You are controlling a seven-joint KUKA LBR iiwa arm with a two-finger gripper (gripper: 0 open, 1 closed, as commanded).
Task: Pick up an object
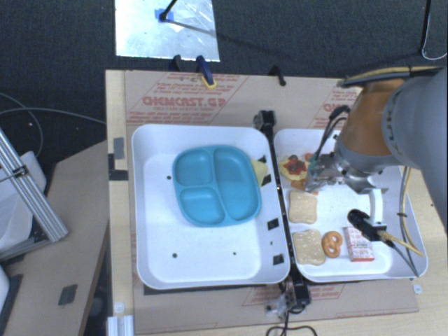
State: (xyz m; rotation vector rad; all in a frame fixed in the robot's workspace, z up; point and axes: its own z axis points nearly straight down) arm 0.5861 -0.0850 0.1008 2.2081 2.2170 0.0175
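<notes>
Gripper [313, 176] sits low in the right bin [413, 257], just over the pizza slice [294, 166] — presumably lined up for a grab — bread slice [303, 206] just beside; its grip state cannot be told.

**Layout of the two bins**

A divided plate [213, 186] is set in the left bin [150, 257]. In the right bin [406, 268], two bread slices [303, 206] are laid left, a pretzel [332, 243] and small carton [358, 244] to their right.
</notes>
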